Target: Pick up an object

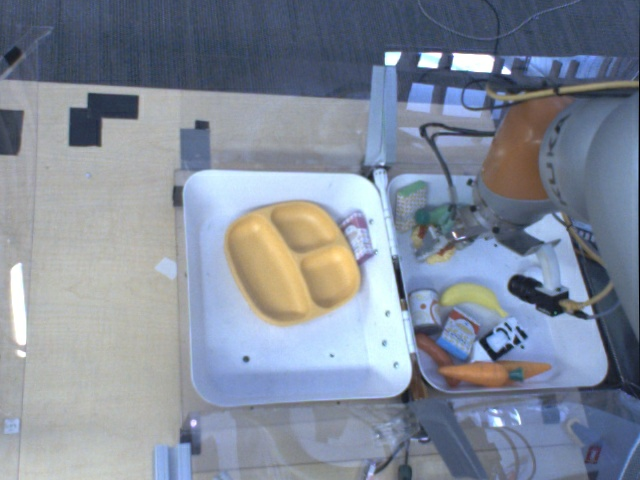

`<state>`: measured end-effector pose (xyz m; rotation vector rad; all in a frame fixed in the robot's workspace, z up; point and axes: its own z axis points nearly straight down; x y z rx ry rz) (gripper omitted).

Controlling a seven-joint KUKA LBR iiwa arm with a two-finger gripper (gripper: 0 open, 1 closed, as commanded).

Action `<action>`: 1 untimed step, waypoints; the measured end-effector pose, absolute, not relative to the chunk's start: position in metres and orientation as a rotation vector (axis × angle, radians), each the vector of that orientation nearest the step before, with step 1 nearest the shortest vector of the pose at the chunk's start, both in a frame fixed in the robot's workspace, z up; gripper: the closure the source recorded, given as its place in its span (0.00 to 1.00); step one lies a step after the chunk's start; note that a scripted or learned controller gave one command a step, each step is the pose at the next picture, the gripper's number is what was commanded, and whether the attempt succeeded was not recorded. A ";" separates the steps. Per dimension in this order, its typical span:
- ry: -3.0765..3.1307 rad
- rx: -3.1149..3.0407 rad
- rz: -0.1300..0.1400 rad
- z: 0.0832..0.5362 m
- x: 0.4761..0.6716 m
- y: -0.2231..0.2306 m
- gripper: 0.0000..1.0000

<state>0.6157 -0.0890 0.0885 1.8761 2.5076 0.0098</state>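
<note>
1. Leftward, in the left bin (pixel 215 368), a yellow tray (pixel 292 260) touches a packet (pixel 357 235); a slip there is my worry.
2. Right bin (pixel 590 368): banana (pixel 473 297) and carrot (pixel 490 372) lie crowded; a grab may snag neighbours.
3. Gripper (pixel 462 230) sits over clutter; its grip I cannot tell.

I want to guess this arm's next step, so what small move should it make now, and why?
Probably a short descent toward the clutter under it. The gripper sits at the top of the right bin, over green and yellow items, and nothing shows between its fingers. The banana and carrot lie farther off, toward the near edge.
</note>
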 end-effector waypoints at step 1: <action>2.521 1.866 0.005 0.186 0.643 -0.062 1.00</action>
